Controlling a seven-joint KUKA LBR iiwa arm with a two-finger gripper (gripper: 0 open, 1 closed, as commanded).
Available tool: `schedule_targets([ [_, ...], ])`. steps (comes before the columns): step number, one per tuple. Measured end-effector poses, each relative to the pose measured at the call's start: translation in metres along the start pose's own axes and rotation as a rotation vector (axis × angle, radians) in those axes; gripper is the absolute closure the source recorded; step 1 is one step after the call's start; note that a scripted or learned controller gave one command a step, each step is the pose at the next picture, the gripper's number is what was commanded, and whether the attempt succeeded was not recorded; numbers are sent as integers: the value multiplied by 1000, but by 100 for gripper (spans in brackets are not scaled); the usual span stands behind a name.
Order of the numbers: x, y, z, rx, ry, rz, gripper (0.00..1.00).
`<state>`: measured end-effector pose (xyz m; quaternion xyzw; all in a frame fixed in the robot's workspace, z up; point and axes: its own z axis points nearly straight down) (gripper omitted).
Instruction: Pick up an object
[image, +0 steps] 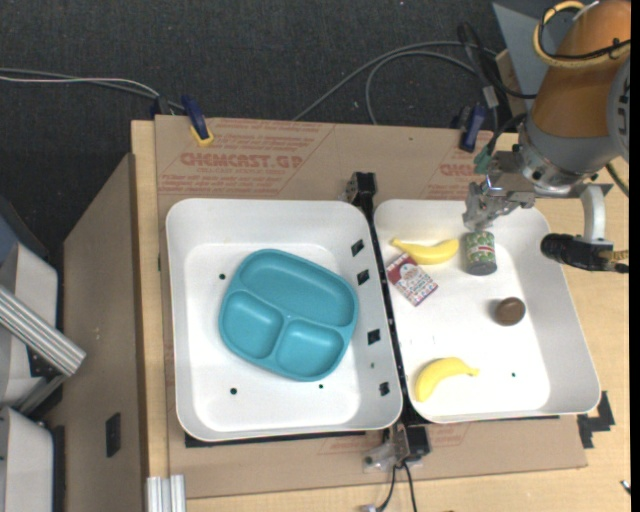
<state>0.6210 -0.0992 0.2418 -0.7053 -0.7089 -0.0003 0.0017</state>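
Gripper (487, 215) is hanging right over the little green can (480, 252) at the back of the right bin (570, 330), but you can't tell whether it's got hold of anything, so I'd call the pick not done yet. You've also got two smooth curved yellow bananas (427, 249) (441, 377), a flat printed packet (412, 279) and a dull brown round lump (509, 311) in there, plus a glossy teal divided plate (287, 314) in the left bin (190, 300).

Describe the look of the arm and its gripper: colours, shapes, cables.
The arm is a thick, rounded grey cylinder with a broad orange band above the wrist. At its end sits a small silver-grey metal gripper with blocky parts. A cable loops over the arm's top, by the orange band.
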Motion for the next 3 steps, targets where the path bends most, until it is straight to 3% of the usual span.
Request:
schedule_targets([
  [3,155,-43,22,2,1,-2,100],
])
